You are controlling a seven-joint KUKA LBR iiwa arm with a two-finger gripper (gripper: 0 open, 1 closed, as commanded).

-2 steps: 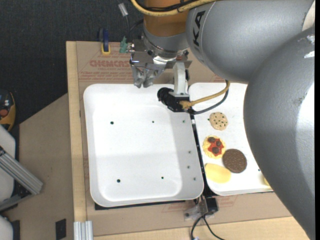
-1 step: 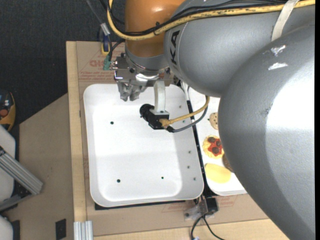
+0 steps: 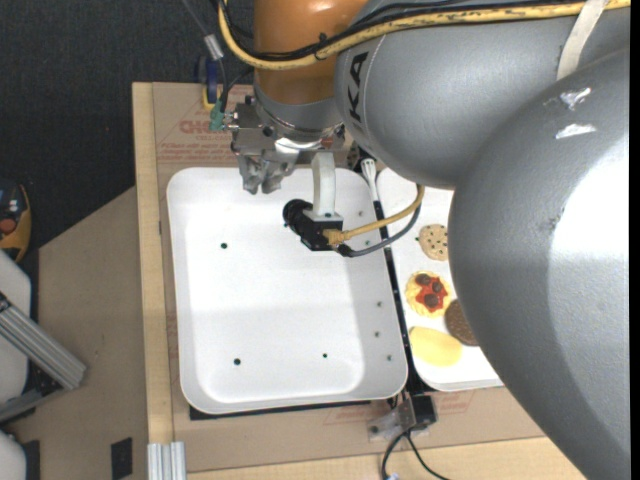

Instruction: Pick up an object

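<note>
My gripper [image 3: 262, 180] hangs over the far left part of the left white bin [image 3: 200, 368], close above its floor near the back wall. I see nothing in it. A black fitting with a yellow cable [image 3: 306, 224] hangs from the wrist just right of it. The objects lie in the right bin [image 3: 470, 378]: a pale speckled cookie [image 3: 433, 240], a pastry with red topping [image 3: 430, 293], a dark brown round biscuit [image 3: 460, 321] and a yellow piece [image 3: 437, 346]. The big grey arm covers most of the right bin.
The left bin's floor shows several small dark dots. A cardboard sheet [image 3: 160, 128] lies under both bins. Blue and green clips [image 3: 213, 93] sit at its far edge. A metal rail [image 3: 40, 348] stands at the left.
</note>
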